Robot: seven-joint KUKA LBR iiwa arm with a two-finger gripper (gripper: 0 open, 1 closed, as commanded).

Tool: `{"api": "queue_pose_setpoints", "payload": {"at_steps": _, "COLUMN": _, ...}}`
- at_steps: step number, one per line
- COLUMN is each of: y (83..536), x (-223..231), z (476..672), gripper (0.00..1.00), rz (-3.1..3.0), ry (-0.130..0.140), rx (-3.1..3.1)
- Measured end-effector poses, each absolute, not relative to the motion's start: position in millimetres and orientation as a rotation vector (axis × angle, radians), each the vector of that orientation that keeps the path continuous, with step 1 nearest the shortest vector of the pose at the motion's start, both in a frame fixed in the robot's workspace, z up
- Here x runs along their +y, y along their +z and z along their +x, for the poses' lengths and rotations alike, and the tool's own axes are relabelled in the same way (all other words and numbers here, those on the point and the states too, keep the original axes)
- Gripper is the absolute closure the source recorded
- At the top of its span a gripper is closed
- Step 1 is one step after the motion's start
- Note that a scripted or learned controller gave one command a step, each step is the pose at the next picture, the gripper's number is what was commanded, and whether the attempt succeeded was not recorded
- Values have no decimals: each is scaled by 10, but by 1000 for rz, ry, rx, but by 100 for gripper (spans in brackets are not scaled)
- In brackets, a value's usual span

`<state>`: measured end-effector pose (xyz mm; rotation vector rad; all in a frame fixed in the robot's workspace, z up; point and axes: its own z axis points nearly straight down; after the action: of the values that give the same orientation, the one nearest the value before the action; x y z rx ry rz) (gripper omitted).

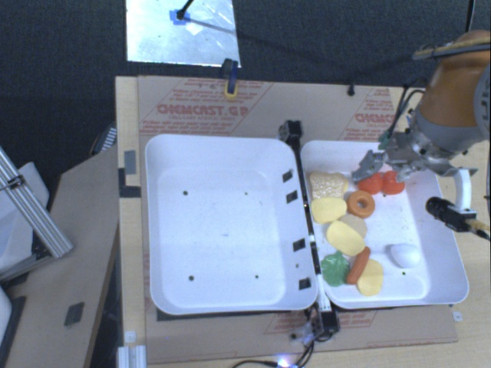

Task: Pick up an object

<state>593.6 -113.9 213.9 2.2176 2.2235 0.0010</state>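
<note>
The claw (377, 165) hangs low over the right bin (437, 282), just above the red piece (381, 183) at the pile's far edge, likely the easiest target because it lies clear of the crowded food toys, though its grip state cannot be told.

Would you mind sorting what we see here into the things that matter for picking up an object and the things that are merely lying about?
Part of the job:
gripper, over the right bin
red object beneath it
orange ring
yellow pieces
green piece
white egg shape

Just lying about:
left bin
cardboard sheet
shiny plate behind the bench
</note>
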Motion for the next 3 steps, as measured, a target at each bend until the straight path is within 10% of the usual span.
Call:
{"api": "queue_pose_setpoints", "payload": {"at_steps": 2, "y": 826, "x": -1211, "z": 5210, "gripper": 0, "rz": 2227, "ry": -5, "rx": 2222}}
{"api": "queue_pose_setpoints", "payload": {"at_steps": 3, "y": 956, "x": -1198, "z": 5252, "gripper": 100, "rz": 2217, "ry": 4, "rx": 2222}}
